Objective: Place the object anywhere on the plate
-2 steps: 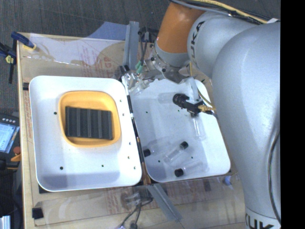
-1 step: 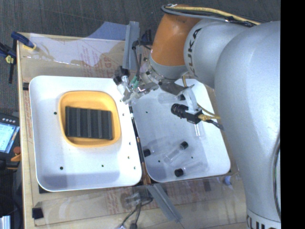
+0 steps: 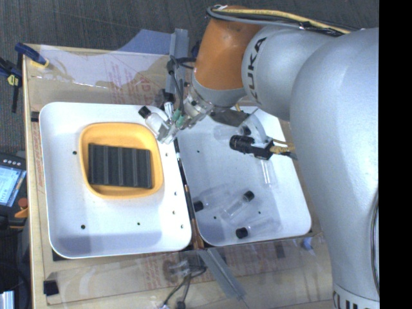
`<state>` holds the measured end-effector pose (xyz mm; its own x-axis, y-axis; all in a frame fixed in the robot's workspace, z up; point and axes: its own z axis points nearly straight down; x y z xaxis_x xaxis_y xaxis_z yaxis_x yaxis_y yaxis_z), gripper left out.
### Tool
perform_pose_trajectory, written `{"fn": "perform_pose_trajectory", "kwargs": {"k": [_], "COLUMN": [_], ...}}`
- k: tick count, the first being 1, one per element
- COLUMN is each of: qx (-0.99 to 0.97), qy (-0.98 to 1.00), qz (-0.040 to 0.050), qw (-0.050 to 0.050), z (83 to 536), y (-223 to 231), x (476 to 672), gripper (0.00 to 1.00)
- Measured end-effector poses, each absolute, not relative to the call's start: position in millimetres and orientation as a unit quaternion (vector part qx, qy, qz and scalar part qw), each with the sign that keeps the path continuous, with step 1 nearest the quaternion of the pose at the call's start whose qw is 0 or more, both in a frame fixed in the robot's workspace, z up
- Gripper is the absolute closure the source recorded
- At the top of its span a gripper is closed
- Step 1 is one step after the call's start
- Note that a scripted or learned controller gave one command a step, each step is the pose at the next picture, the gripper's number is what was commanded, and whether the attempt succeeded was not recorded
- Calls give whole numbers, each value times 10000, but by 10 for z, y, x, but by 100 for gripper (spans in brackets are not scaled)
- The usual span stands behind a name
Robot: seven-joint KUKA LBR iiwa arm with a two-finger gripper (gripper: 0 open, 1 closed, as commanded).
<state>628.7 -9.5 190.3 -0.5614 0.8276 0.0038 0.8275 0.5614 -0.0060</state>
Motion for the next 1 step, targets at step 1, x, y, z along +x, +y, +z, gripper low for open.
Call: {"fn": "perform_pose_trajectory", "kwargs": {"k": [1], "qx": [-4680], "qy": [-8837], "qz": [19], "qw": [28], "z": [1906], "y": [-94], "x": [6288], "gripper": [0]}}
